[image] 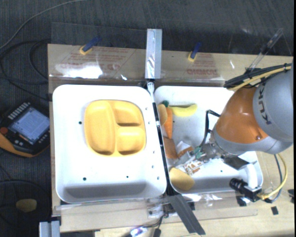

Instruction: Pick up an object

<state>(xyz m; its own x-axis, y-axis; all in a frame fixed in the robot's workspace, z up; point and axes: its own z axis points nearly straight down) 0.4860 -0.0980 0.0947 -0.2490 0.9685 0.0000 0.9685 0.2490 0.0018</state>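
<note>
Gripper: my gripper (195, 158) sits low in the right bin (207, 184); finger state I cannot tell.
Risk: clutter by the carrot (167, 124) could spoil my grasp.

**A robot lab bench**

A wooden bench (138, 53) stands on dark carpet (19, 58) — two white bins (69, 132) taped and clamped in place, loose cables (19, 28) on the floor, a teach pendant (22, 128) beside it, an industrial arm (261, 117) reaching in.
</note>
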